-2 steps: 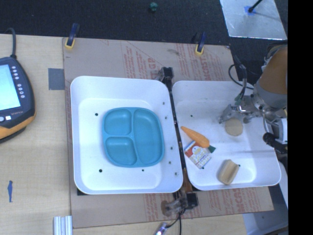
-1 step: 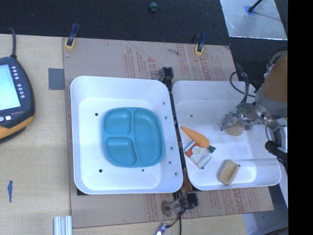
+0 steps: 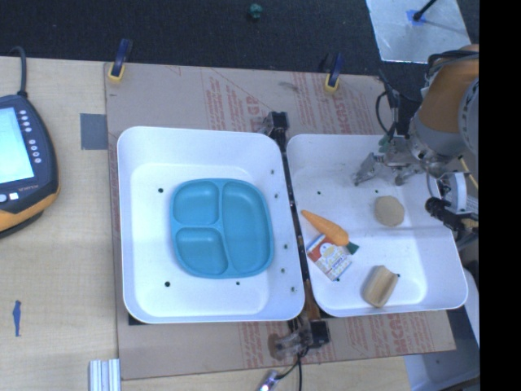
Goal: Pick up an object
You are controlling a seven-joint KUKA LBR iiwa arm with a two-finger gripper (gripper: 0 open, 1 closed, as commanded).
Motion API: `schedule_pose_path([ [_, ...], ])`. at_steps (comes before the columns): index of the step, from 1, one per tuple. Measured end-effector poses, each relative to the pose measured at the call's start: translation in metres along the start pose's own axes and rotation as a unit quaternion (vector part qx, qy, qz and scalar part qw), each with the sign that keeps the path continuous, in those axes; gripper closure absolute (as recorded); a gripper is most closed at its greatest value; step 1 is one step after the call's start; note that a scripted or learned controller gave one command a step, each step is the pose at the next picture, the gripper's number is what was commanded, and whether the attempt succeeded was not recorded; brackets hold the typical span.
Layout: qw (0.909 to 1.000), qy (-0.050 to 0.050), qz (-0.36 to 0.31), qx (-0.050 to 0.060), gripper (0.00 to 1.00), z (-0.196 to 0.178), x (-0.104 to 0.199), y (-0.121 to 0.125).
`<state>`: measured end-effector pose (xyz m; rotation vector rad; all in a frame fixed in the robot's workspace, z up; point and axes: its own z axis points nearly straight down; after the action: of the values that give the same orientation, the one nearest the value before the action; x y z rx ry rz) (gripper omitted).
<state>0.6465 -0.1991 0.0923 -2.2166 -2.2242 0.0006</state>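
Fingers (image 3: 368, 172) of the gripper (image 3: 381, 172) look spread and bare above the round tan piece (image 3: 390, 211), probably light and stiff, best pinched across its middle.

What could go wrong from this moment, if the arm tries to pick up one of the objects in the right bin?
1. The carrot lies touching the small printed packet; a grasp there may catch both or push one away.
2. The tan block sits near the front wall of the right bin, so the gripper may strike the rim.
3. The round beige piece looks smooth and rounded; it could slip or roll away.
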Motion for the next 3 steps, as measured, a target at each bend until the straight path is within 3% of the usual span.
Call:
schedule_pose_path([
  [1, 1.0, -0.001, -0.001, 0.001, 0.0, 0.001, -0.013, -0.063],
  [2, 1.0, -0.001, -0.001, 0.002, 1.0, -0.01, -0.014, -0.063],
  [3, 1.0, 0.0, 0.0, 0.001, 1.0, 0.0, -0.013, 0.01],
])
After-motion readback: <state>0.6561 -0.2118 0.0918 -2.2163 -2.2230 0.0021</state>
